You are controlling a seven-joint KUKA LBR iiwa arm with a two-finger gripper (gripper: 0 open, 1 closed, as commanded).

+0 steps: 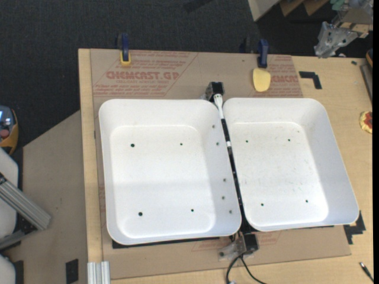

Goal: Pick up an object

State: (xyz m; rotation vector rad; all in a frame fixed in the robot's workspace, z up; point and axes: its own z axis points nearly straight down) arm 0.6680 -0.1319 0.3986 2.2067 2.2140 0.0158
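Bins (160, 176) on bench (195, 70) | yellow object (261, 79) beyond right bin | step: pre-reach | pincer state: cannot tell | next: locate target.

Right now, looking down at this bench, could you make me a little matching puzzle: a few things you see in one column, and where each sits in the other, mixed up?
Things:
1. left bin
2. right bin
3. yellow object
4. blue clamp

Places:
A. on the board just behind the right bin
B. at the board's far left edge
C. nearer the view's right side
D. nearer the view's left side

Pairs: 1-D, 2-C, 3-A, 4-B
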